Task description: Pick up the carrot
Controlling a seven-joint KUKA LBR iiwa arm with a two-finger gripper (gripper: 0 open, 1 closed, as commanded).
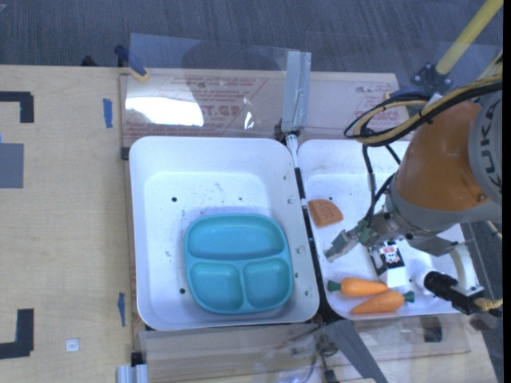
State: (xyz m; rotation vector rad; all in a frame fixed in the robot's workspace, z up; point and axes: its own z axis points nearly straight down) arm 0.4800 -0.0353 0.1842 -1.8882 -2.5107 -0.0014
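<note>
The gripper (345,243) hung open and empty above two light, stiff, smooth carrots (371,294) at lower right, best pinched mid-body.

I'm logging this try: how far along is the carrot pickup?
Early. Done: the arm is over the right bin, gripper low near its left wall. In hand: nothing visible. Left: both carrots lie on the bin floor below the gripper, ungrasped, beside the tan food piece.
</note>
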